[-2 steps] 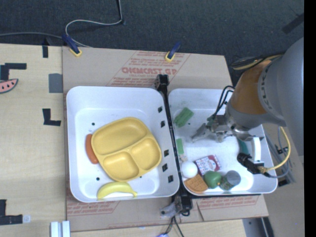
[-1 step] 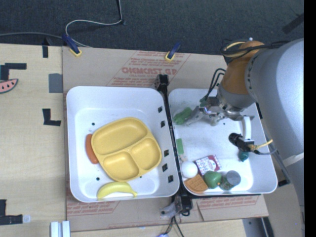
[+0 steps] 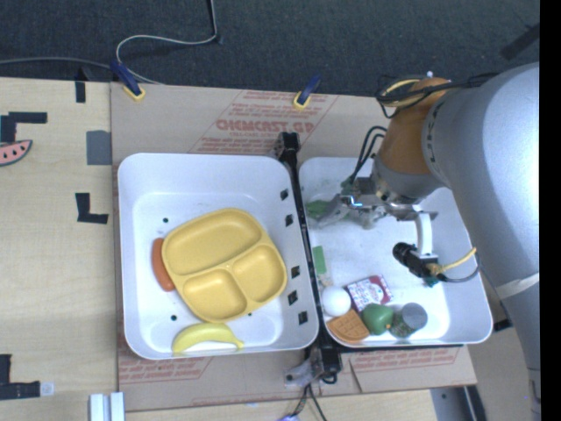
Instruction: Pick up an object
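The grey arm with its orange band (image 3: 408,143) reached down into the right white plastic bin (image 3: 456,323), and its two-finger gripper (image 3: 364,207) sat low near the bin's 11 o'clock corner. Whether the pincer stood open or closed I could not tell, since the wrist hid it.

Most pickable things lay well apart from it, bunched at the bin's 6 o'clock edge: a white egg-shaped ball (image 3: 336,302), a red-and-white packet (image 3: 368,289), a round green toy (image 3: 377,317), an orange waffle-like piece (image 3: 348,327) and a grey can (image 3: 409,317). A dull green object (image 3: 321,209) lay just beside the gripper at its 9 o'clock.

The likely failure, as I judged it, was closing on bare floor, or nudging that green object against the bin wall.
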You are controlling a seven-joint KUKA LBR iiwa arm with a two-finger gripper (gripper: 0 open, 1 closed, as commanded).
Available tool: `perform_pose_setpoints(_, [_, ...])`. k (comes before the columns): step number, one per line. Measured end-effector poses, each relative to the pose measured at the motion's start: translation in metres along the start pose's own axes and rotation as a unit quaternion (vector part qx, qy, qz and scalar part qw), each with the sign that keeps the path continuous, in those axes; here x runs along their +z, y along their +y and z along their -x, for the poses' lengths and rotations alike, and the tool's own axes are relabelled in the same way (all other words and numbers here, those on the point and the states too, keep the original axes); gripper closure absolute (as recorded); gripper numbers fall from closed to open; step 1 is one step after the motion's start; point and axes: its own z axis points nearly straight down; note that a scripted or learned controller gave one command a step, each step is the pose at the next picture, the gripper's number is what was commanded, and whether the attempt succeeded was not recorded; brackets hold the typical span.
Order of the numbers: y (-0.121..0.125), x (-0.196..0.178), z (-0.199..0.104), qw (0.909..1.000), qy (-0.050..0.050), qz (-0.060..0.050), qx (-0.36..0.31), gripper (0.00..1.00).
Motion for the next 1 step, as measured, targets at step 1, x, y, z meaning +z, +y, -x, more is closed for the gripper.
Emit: perform_pose_setpoints(1, [-0.0001,-0.0097,0.0003,1.0,-0.001,0.0,0.0,1.0])
